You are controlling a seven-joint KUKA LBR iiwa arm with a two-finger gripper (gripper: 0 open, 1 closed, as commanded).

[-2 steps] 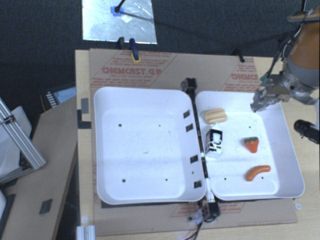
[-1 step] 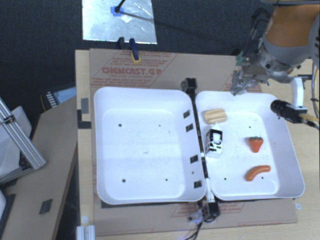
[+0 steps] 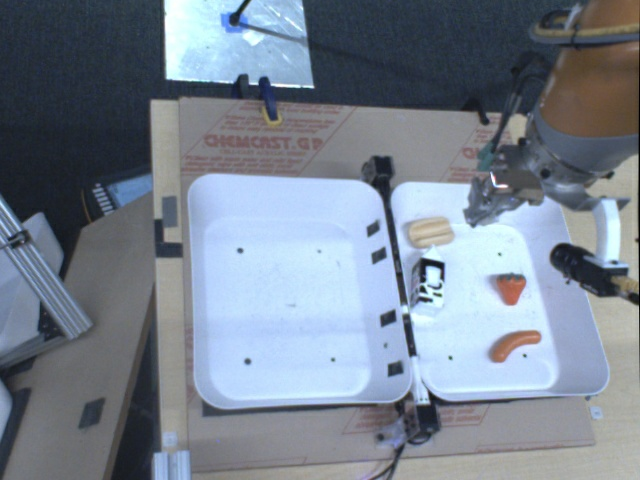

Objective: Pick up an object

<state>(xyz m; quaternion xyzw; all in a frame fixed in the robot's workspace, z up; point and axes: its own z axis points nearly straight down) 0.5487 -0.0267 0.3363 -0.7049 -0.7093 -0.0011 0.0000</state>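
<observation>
Two shallow white bins sit side by side on a bench, the left bin [image 3: 285, 288] bare. In the right bin [image 3: 575, 368] lie a tan bread roll [image 3: 430, 232], a black-and-white carton [image 3: 431, 283], an orange sausage [image 3: 515, 345] and a red strawberry [image 3: 511, 288]. The gripper [image 3: 483, 211] hangs just right of the roll, gripping nothing visible; its opening cannot be made out.

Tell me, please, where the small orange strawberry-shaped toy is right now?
In the camera view, the small orange strawberry-shaped toy lies in the right-hand white bin, toward its right side, above the orange sausage-shaped toy and right of the black-and-white carton.
</observation>
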